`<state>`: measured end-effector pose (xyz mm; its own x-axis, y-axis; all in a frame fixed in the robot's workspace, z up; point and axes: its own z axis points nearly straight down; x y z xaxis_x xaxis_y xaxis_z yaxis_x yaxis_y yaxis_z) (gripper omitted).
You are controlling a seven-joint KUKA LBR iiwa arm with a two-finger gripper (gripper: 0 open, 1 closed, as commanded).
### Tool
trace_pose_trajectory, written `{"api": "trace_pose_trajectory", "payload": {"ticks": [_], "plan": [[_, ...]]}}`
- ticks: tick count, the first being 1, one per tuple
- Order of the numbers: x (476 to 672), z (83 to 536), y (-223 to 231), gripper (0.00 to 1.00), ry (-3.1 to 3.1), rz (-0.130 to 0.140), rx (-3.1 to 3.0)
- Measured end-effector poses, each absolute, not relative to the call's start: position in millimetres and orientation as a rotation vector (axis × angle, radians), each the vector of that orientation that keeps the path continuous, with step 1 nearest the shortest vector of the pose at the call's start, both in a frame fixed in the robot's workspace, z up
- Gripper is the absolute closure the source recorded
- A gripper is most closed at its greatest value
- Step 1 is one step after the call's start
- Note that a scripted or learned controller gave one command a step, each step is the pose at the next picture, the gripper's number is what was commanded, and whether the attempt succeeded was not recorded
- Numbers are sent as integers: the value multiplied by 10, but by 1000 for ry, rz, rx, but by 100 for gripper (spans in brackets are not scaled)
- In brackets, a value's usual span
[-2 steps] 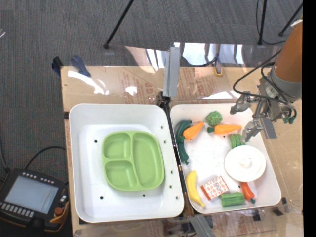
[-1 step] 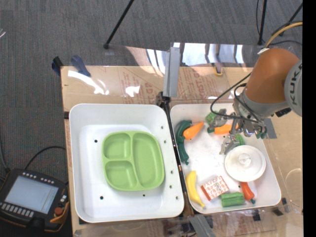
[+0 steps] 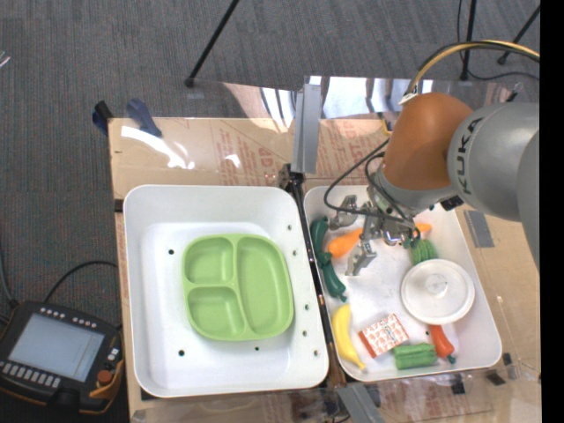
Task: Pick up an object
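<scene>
My gripper (image 3: pixel 352 234) hangs low over the upper left part of the right bin (image 3: pixel 480 324). Its two metal fingers (image 3: pixel 362 258) stand apart, so it is open. An orange carrot-like piece (image 3: pixel 343 242) lies between the fingers, on the bin floor as far as I can tell. Close to its left lies a dark green curved vegetable (image 3: pixel 330 271). A green ribbed piece (image 3: pixel 424 250) and a small orange piece (image 3: pixel 424 229) lie just right of the gripper. The orange wrist dome (image 3: pixel 427 144) hides the bin's back edge.
The right bin also holds a white round lid (image 3: pixel 437 291), a yellow banana (image 3: pixel 346 337), a red-and-white packet (image 3: pixel 384 334), a green block (image 3: pixel 414 356) and a red-orange piece (image 3: pixel 442 342). The left bin (image 3: pixel 150 227) holds a green divided plate (image 3: pixel 238 286).
</scene>
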<state>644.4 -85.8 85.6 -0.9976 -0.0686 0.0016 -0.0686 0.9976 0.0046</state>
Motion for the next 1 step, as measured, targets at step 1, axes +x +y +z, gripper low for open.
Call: {"api": "trace_pose_trajectory", "payload": {"ticks": [1], "plan": [[6468, 991, -863, 100, -3146, -3, 111]]}}
